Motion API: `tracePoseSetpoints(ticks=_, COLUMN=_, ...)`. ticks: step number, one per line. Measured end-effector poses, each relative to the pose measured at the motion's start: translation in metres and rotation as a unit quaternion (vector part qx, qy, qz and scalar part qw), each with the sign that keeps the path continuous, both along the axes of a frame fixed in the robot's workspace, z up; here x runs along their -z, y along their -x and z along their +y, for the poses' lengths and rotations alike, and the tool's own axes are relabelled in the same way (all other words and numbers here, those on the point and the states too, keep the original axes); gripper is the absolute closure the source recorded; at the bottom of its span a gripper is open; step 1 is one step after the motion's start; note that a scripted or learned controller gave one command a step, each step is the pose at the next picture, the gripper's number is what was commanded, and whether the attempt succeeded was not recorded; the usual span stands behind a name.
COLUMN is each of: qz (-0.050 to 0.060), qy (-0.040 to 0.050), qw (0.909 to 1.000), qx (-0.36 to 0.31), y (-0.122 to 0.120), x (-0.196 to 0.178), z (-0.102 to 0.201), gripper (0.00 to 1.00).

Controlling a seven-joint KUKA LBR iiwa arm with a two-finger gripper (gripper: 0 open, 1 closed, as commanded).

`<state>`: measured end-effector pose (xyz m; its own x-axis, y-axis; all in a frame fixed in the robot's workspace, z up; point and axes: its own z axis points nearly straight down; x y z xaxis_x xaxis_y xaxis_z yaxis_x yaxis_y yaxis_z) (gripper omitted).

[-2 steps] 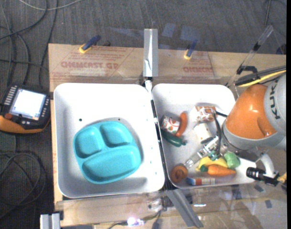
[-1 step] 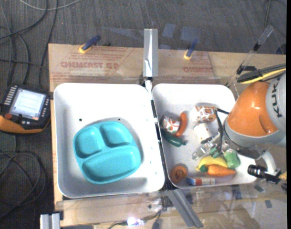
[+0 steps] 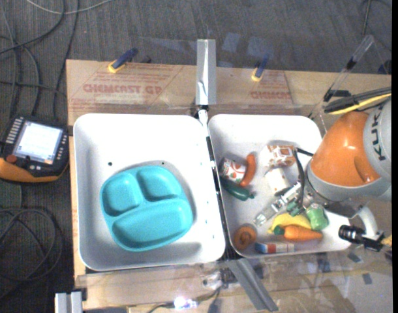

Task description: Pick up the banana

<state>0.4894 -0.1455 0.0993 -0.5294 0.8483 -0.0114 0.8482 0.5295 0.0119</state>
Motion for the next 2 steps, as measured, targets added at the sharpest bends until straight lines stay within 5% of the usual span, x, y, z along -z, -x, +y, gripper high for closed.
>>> tracePoseSetpoints(ticks=1, qz=0.005, qy=-0.0052, qw=0.9794, qx=0.202, y=-0.018, x=0.011, z=-0.009, gripper=0.0)
tracePoseSetpoints(ticks=2, qz=-0.002, qy=-0.0048, qw=0.9564, qx=0.292, y=-0.001, x=0.01, z=-0.01, gripper=0.0)
